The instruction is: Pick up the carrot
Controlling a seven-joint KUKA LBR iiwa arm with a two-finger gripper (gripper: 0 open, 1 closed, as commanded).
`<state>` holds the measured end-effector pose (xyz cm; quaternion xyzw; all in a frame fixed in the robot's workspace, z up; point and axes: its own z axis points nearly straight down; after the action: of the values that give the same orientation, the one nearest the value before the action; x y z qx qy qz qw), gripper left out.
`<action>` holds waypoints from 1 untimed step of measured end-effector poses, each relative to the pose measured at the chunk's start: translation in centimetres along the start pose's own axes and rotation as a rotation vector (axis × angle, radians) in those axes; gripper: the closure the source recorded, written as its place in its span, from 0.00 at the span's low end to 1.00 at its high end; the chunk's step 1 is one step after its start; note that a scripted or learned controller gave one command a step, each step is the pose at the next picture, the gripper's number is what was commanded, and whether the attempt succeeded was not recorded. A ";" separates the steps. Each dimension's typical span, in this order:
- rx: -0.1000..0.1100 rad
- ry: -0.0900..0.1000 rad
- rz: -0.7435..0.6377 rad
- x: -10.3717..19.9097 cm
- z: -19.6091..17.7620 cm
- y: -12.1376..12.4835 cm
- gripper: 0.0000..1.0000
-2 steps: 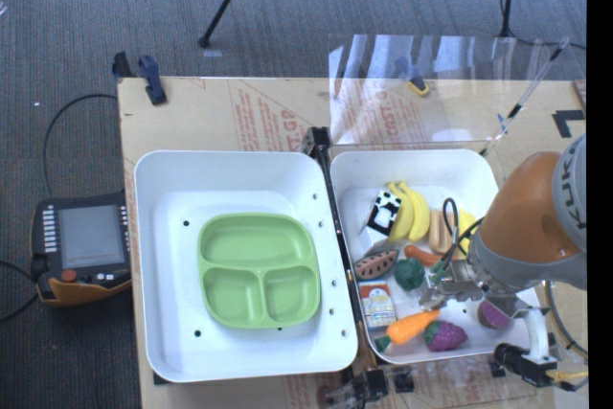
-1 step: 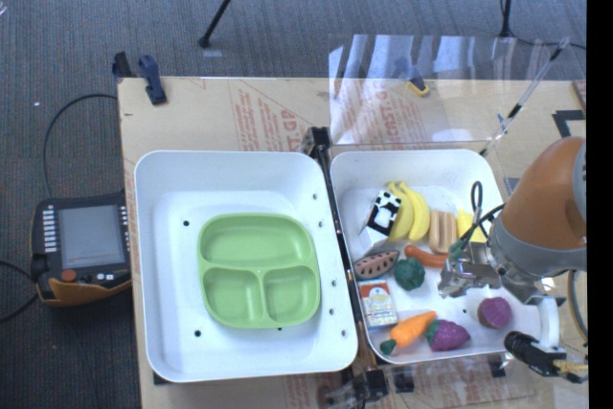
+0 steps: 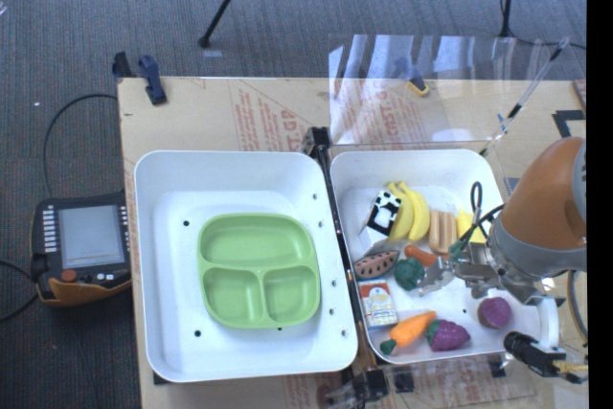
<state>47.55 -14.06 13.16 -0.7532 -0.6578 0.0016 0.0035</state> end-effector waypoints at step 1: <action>0.004 0.002 -0.259 0.9 4.9 -0.2 0.00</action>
<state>47.44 -13.08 8.29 -0.6620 -0.7495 0.0018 0.0058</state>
